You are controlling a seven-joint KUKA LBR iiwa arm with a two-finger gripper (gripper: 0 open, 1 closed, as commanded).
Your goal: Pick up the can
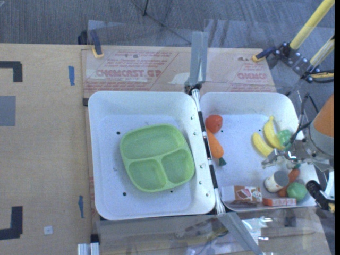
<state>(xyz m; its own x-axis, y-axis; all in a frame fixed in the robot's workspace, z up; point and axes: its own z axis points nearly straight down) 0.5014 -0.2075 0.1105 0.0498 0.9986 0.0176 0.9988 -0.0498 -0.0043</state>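
Whether my jaws are spread or pressed together I cannot tell; my gripper point(282, 156) hovers at the right edge of the frame, over the right bin point(239, 101). Just below it, toward the lower right, lies the can point(276, 181), a short cylinder showing a pale round end, beside a green ball point(297, 190) and two smooth bananas point(267, 137).

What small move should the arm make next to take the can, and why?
Probably a short descent straight onto the can. The tool is just above it in the right bin, near the bananas. The can lies close to a green ball and a small orange piece, so a sideways approach may push them.
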